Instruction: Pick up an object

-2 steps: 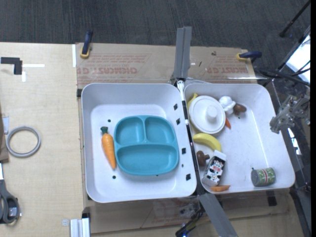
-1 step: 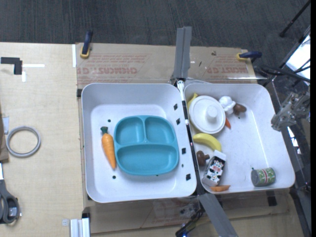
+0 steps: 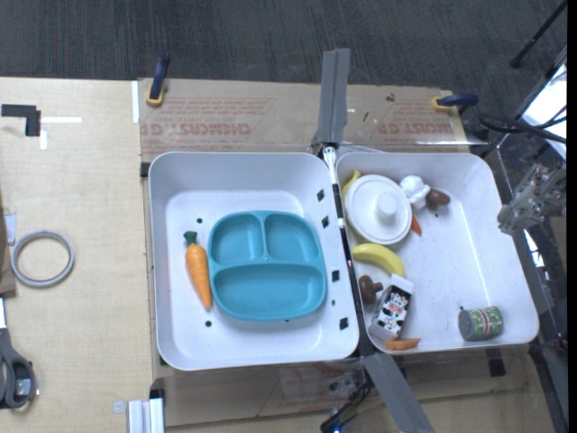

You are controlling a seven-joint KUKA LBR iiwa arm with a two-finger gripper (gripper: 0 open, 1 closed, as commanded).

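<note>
Objects crowd the right bin's [image 3: 505, 242] left side; its middle lies bare.
Banana [image 3: 379, 258], lidded pot [image 3: 380, 208], can [image 3: 480, 322] there; left bin [image 3: 171, 314] holds tray [image 3: 268, 265], carrot [image 3: 198, 269]. Gripper [image 3: 530, 201] over right rim, grip state unclear.

Carrot [image 3: 198, 272] left of tray [image 3: 268, 265], left bin [image 3: 171, 188].

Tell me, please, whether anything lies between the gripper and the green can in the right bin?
Nothing visible does. The gripper sits at the right bin's right rim, and the green can lies alone near the bin's lower right corner, with bare white floor between them.
</note>
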